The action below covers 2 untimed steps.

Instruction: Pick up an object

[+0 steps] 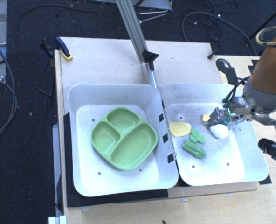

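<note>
Green toy (194, 149): nearest thing in the right bin (250, 164), a long piece lying flat just below a small ridged green piece (197, 136); both well clear of the arm.
Yellow piece (180, 128): flat and pale, close to the bin's left wall, beside the ridged green piece.
White egg (219, 131): the likely target, on the bin floor right under the gripper (218, 119) and touching or almost touching it.
Jaws: too small and dark to judge, so I cannot tell their state, nor whether the egg sits between them.
Risk: the egg is round and smooth; an off-centre close would probably squirt it sideways or roll it toward the green pieces, leaving an empty grasp.
Second risk: a small yellow bit (206, 118) lies just left of the gripper and could be nudged or caught instead.
In the way: nothing sits over the egg; the bin's right wall lies under the arm (267, 78).
Left bin (82, 171): holds a green divided plate (124, 138), far from the work.
Table (105, 59): a slanted metal pole (133, 24) crosses it behind the bins.
</note>
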Motion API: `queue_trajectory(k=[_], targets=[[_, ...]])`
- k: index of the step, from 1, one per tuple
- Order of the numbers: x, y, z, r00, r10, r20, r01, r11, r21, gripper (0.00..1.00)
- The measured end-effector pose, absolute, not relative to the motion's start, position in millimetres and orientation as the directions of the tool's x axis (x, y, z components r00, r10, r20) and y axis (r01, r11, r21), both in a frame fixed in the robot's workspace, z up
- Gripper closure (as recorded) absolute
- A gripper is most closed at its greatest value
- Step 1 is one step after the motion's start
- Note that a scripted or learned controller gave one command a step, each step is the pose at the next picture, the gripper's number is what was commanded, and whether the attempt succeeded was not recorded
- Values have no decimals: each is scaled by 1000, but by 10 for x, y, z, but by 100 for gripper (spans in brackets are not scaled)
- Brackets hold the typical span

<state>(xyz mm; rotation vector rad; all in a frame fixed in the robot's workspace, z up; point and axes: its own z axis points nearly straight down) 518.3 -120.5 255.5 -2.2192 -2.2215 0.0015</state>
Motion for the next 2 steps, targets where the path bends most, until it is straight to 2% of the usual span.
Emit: queue_trajectory(k=[1, 2], targets=[[5187, -1205, 2561, -1, 1000, 0, 1000, 1, 0, 0], [5113, -1148, 2083, 1, 1000, 1, 1000, -1, -5, 0]])
